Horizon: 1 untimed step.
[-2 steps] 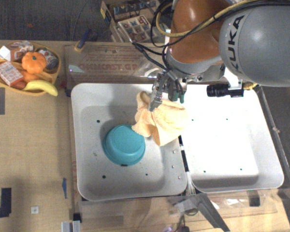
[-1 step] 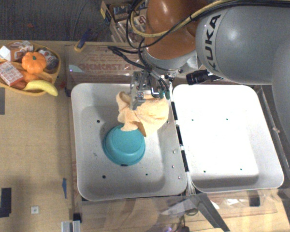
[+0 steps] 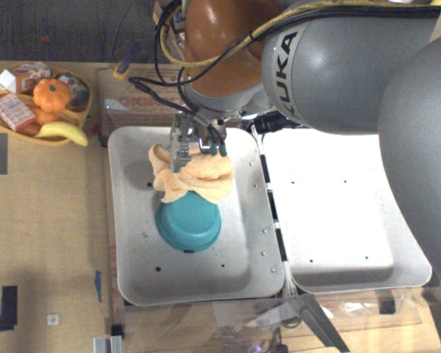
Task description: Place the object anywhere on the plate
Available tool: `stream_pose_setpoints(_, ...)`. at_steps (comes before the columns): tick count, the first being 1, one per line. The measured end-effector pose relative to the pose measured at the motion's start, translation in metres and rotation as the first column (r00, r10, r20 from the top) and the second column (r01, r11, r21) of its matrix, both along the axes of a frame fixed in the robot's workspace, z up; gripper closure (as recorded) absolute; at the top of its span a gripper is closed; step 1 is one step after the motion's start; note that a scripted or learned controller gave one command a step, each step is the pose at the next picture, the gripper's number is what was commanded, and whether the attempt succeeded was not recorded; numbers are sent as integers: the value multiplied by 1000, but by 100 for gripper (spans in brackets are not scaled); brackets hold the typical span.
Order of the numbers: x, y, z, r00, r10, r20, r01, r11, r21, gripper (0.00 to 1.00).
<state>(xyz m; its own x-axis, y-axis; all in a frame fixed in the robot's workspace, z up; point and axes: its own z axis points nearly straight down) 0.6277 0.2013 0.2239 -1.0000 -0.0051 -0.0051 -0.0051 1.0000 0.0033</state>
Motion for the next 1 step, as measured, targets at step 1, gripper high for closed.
stream_pose_setpoints(1, 0, 0, 1, 1000, 0, 1, 0, 1000, 0, 0)
